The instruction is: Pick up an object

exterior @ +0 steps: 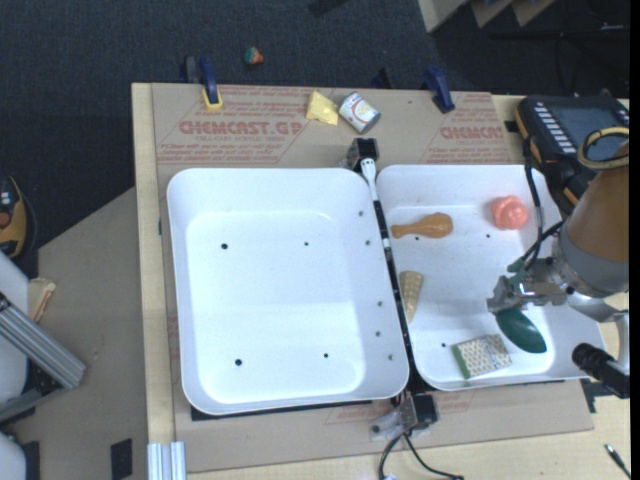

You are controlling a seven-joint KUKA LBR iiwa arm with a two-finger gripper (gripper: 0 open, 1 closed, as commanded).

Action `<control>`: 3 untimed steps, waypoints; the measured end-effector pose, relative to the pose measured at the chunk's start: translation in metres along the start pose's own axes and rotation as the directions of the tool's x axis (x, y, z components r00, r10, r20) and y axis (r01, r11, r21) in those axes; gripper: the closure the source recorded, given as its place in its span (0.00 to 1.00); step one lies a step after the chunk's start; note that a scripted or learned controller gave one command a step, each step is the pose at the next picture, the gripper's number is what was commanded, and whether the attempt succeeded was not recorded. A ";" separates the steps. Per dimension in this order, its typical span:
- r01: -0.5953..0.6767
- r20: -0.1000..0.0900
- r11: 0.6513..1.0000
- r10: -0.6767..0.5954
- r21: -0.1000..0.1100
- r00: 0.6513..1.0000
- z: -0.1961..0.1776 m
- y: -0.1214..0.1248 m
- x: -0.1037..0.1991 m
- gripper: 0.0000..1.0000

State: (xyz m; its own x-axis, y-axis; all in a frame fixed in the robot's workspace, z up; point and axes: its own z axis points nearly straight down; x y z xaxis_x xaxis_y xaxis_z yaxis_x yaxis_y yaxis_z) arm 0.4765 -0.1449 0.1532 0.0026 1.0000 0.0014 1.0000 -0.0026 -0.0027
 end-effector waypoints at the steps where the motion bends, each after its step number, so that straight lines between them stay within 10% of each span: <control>1: 0.000 0.006 1.000 0.000 -0.007 1.000 -0.036 0.003 -0.055 1.00; 2: 0.011 0.005 1.000 -0.011 -0.016 1.000 -0.090 0.102 -0.017 1.00; 3: 0.010 -0.003 1.000 -0.010 0.003 1.000 -0.039 0.111 0.058 1.00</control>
State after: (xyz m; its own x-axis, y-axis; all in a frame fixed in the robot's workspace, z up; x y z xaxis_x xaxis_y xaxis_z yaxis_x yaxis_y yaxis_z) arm 0.5879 -0.0868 0.1919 -0.0073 1.0000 0.0041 1.0000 0.0073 -0.0056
